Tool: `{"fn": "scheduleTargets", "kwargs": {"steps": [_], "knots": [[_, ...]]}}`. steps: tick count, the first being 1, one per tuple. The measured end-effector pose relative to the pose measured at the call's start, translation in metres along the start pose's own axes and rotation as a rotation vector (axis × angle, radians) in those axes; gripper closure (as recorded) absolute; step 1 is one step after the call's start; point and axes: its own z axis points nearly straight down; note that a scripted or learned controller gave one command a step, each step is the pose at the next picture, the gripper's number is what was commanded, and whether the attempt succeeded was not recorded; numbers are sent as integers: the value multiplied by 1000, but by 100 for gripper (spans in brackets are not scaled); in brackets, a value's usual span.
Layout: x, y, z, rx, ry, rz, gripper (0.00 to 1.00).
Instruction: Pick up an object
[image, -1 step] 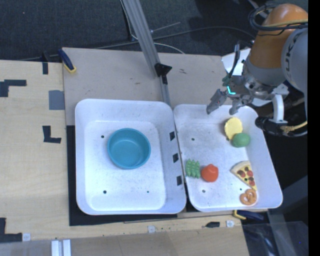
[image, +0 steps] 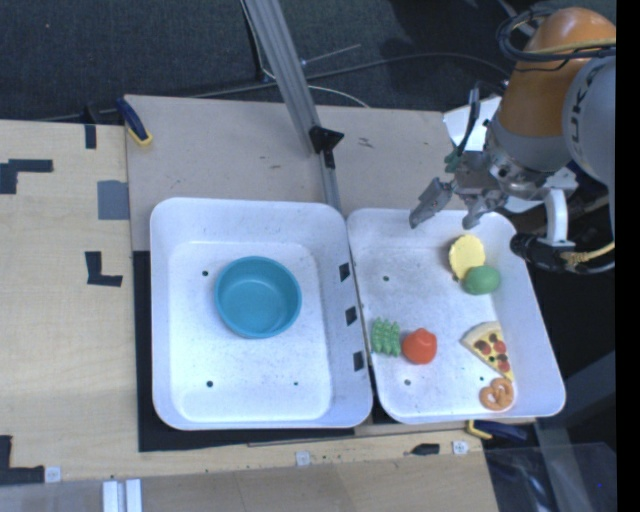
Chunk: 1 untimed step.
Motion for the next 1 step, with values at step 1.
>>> {"fn": "scheduleTargets", "kwargs": {"steps": [1], "knots": [[2, 9, 54, 5, 0, 0, 0]]}}
